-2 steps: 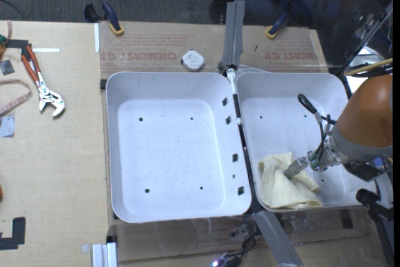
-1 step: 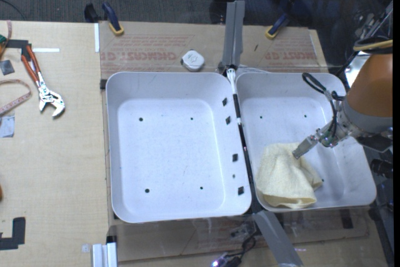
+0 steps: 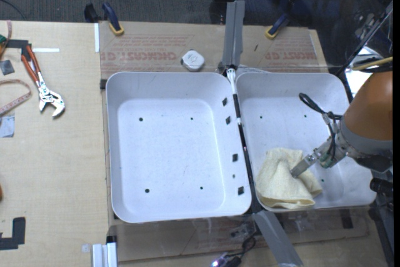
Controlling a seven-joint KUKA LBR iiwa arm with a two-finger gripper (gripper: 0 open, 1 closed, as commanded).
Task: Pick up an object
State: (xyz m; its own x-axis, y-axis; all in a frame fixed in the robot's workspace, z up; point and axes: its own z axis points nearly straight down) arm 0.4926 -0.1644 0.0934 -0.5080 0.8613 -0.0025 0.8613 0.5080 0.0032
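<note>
A crumpled pale yellow cloth [image 3: 284, 183] lies at the front of the right bin [image 3: 281, 100]. The gripper [image 3: 304, 166] reaches in from the right, low over the cloth's right part, and its tip touches the fabric's upper fold. The arm's orange band [image 3: 375, 106] rises behind it at the frame's right side. A fold of cloth bunches up around the tip, and I cannot make out whether any fabric sits between the fingers.
The left bin [image 3: 169, 87] lies beside the right one, split from it by a grey divider bar [image 3: 235, 40]. On the bench to the left rest a wrench [image 3: 49, 99] and red-handled pliers [image 3: 30, 65]. A white round tape measure [image 3: 192, 60] lies behind the bins, near clamps [image 3: 112, 19].
</note>
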